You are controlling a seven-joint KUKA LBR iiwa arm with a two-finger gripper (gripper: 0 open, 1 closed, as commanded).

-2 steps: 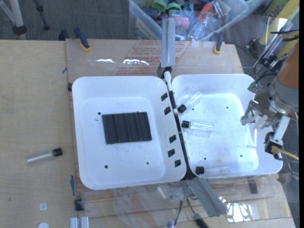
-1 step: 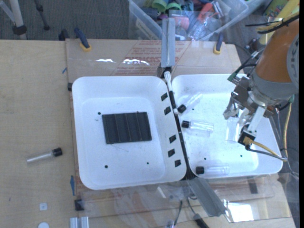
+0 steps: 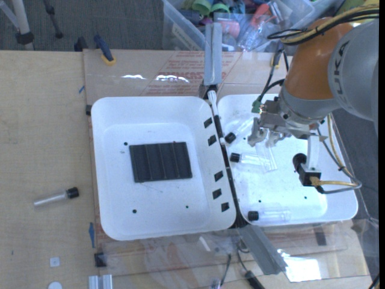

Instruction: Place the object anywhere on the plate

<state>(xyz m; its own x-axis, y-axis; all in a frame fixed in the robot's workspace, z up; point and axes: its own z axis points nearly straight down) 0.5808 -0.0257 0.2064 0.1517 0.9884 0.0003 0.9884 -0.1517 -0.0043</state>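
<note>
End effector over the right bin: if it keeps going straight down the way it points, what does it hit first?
Probably the clear tubes with black caps lying on the right bin floor, just below the end effector. Depth is hard to judge from this slanted view, so it may meet bare floor beside them instead.

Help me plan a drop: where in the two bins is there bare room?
Left bin: bare white floor all round the dark ribbed plate, widest between the plate and the bin's near wall. Right bin: crowded under the gripper, with clear black-capped tubes; some bare floor at its near right corner.
</note>
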